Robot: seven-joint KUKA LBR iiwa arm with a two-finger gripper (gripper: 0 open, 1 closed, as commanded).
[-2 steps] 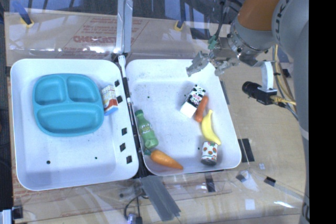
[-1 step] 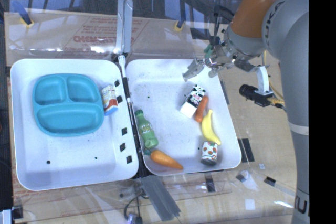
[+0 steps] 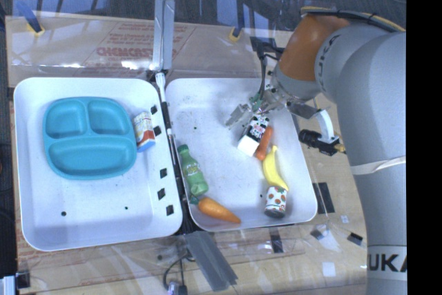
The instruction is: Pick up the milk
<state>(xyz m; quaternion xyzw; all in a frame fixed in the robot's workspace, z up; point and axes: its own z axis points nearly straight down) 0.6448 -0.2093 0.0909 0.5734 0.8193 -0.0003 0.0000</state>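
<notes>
The milk [image 3: 253, 136] is a small white carton with black cow patches, lying in the right bin [image 3: 207, 97] toward its upper right. An orange carrot [image 3: 264, 143] rests against its right side. My gripper [image 3: 248, 115] hangs just above the carton's upper end, reaching in from the right under the arm's orange band [image 3: 304, 52]. Its fingers [image 3: 235, 115] look spread and open, and nothing shows between them. The carton still lies on the bin floor.
The right bin also holds a banana [image 3: 274, 170], a spotted jar [image 3: 275, 202], a green bottle [image 3: 194, 172] and a second carrot [image 3: 219, 211]. In the left bin [image 3: 41, 217] sit a blue divided plate [image 3: 88, 136] and a small can [image 3: 143, 130].
</notes>
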